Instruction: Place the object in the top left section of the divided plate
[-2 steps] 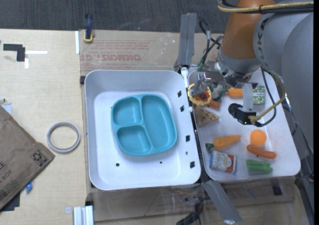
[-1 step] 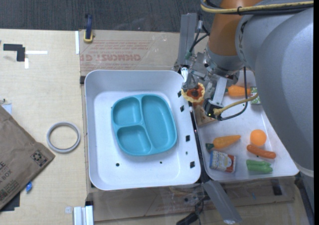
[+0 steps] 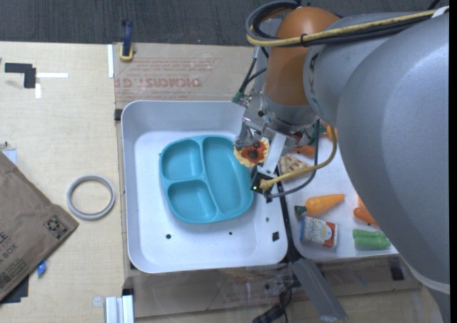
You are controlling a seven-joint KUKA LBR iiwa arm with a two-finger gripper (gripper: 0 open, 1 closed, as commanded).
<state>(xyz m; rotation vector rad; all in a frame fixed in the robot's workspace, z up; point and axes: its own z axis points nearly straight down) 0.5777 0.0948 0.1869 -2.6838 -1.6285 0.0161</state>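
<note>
Gripping a small round yellow-and-red toy food piece [image 3: 253, 151] between its fingers, the two-finger gripper [image 3: 255, 153] hangs over the right edge of the left white bin [image 3: 143, 243], just beside the right rim of the turquoise three-section divided plate [image 3: 207, 180] lying in that bin. Across the divider, the right white bin [image 3: 343, 251] holds an orange toy carrot [image 3: 325, 204], a small printed packet [image 3: 318, 231] and a green toy vegetable [image 3: 371, 240].

Grey arm [image 3: 385, 121] enters from right, orange band [image 3: 296, 46] above wrist, gripper [image 3: 258, 151] pointing down, low.
</note>
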